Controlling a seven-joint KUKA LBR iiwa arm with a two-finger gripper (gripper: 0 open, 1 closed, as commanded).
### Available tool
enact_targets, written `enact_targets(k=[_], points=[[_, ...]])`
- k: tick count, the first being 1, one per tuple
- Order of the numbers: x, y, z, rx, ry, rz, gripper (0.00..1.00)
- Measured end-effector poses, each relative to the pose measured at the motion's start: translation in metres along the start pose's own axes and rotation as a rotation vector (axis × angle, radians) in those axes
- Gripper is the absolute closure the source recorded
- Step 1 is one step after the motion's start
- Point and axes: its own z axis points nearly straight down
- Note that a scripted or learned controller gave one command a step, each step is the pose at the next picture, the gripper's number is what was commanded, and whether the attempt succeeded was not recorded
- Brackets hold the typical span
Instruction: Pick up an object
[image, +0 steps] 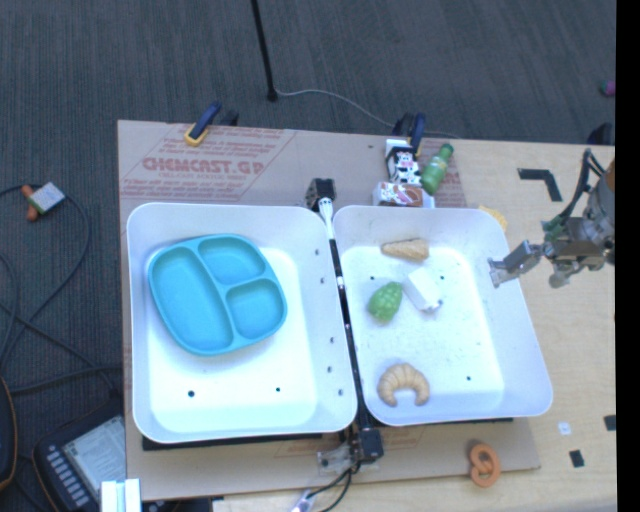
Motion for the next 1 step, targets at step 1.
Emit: enact_targets(k=[1], points=[[0.0220,0.0201,0.1939,-0.008,-0.001,-0.001,0.00]])
